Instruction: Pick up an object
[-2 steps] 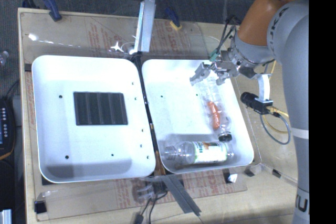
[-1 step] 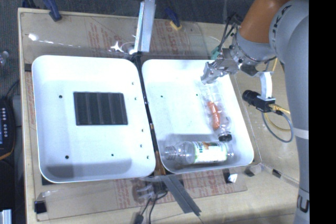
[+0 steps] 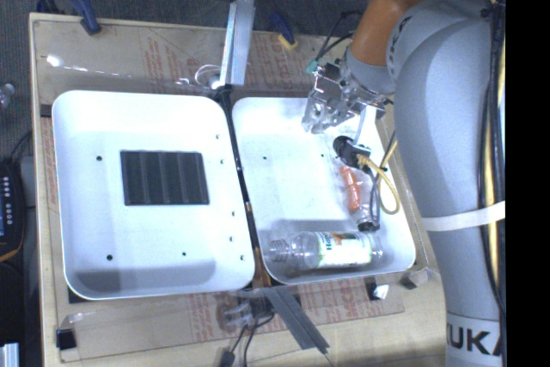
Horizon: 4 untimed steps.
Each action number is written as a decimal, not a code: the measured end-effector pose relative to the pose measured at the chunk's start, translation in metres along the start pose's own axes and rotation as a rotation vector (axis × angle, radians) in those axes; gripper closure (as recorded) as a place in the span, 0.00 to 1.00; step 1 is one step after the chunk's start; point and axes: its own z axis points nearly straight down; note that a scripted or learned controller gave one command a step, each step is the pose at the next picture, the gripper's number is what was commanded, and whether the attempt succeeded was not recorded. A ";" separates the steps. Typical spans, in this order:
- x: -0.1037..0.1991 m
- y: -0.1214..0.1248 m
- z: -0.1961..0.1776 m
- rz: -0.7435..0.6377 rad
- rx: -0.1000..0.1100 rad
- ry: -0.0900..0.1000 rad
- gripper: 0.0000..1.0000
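My gripper (image 3: 321,111) hangs over the far right part of the right bin (image 3: 275,185), above bare bin floor, with nothing visibly held. A clear plastic bottle (image 3: 322,249) with a white and green label lies on its side along the near wall of that bin. A small orange object (image 3: 351,185) lies by the bin's right wall, between the gripper and the bottle. In the left bin (image 3: 86,219) a dark ridged rectangular pad (image 3: 165,177) lies flat near the middle.
A metal divider bar (image 3: 237,39) stands upright behind the gap between the bins. Blue clamps (image 3: 86,13) hold the board's far edge. My arm's large grey body (image 3: 451,142) covers the right side of the bench.
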 end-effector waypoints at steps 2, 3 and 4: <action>-0.017 0.008 -0.046 -0.286 -0.003 0.000 0.00; -0.015 0.008 -0.057 -0.295 -0.002 -0.001 1.00; -0.014 0.008 -0.056 -0.296 -0.001 -0.001 0.00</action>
